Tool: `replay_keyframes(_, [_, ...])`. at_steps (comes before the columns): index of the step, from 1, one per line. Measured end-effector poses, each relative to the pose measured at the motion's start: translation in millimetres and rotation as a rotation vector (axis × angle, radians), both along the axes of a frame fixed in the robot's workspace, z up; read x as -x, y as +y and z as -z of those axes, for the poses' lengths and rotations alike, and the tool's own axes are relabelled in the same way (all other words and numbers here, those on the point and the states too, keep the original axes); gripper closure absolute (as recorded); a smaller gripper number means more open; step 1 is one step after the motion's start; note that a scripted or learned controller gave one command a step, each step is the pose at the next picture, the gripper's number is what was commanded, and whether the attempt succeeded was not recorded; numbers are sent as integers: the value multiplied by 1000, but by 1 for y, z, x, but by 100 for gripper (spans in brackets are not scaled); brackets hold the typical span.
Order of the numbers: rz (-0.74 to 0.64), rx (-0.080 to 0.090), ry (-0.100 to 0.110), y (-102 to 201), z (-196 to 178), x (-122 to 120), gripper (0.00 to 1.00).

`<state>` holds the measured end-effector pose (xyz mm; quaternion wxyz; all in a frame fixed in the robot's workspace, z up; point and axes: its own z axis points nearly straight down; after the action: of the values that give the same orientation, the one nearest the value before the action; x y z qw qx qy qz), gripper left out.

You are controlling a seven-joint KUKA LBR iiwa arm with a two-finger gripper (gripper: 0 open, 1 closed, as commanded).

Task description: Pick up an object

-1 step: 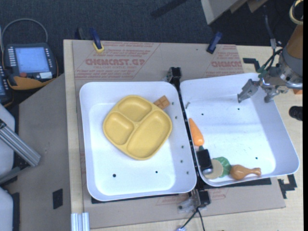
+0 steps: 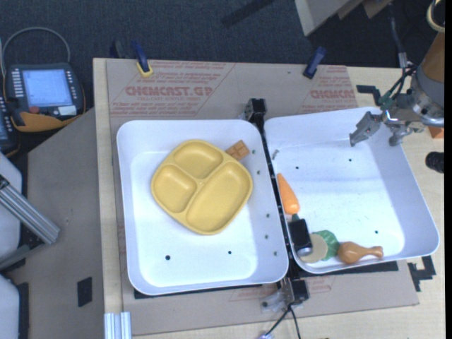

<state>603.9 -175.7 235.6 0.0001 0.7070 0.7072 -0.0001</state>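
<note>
In the right bin (image 2: 353, 182), along its left wall, lies an orange carrot (image 2: 287, 193). Below it are a black block (image 2: 299, 235), a green piece (image 2: 329, 239) with a tan disc (image 2: 316, 249) on it, and a brown drumstick (image 2: 359, 251) at the front edge. My gripper (image 2: 378, 134) hangs over the bin's far right corner, well away from all of these. It is open, with nothing between its fingers (image 2: 359, 133).
The left bin (image 2: 141, 253) holds a yellow divided plate (image 2: 203, 186) with a small brown block (image 2: 237, 150) at its far edge. A black clamp (image 2: 256, 109) sits where the bins meet at the back. A teach pendant (image 2: 44, 90) lies off the bench to the left.
</note>
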Motion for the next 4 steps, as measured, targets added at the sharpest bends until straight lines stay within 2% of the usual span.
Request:
replay_keyframes(1, [-1, -2, 6, 6, 45, 0, 0])
replay_keyframes(2, [0, -1, 3, 8, 105, -2, 0])
replay_keyframes(3, [1, 4, -5, 6, 147, -4, 0])
replay_keyframes(4, [0, 4, -18, 8, 131, -9, 100])
